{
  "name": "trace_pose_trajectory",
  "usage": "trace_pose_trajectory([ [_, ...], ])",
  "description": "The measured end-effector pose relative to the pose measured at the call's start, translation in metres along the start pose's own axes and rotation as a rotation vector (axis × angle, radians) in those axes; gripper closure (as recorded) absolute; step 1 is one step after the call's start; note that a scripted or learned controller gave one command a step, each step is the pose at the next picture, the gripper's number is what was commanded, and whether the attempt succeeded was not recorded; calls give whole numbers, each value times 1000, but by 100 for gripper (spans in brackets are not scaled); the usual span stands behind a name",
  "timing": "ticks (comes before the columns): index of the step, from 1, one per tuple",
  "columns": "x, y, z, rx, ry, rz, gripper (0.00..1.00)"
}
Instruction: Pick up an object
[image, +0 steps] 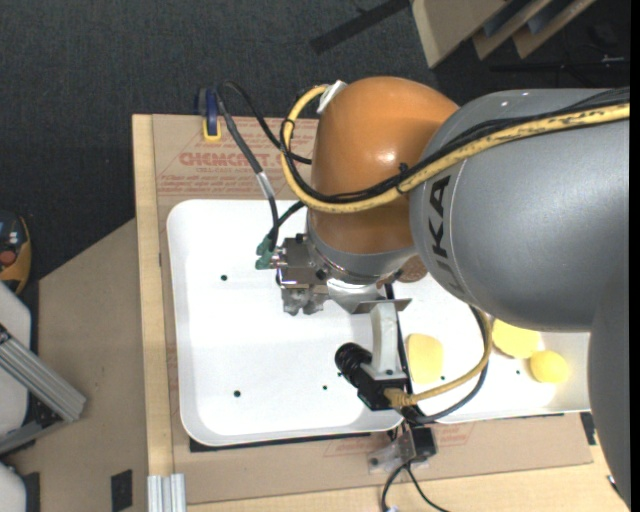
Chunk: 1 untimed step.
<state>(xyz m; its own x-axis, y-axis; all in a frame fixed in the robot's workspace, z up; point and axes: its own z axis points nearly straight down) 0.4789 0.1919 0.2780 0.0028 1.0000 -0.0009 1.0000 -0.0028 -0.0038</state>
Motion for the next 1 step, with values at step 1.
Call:
trace_pose_trajectory([
  [1, 12, 0, -18, -6, 2, -5, 100],
])
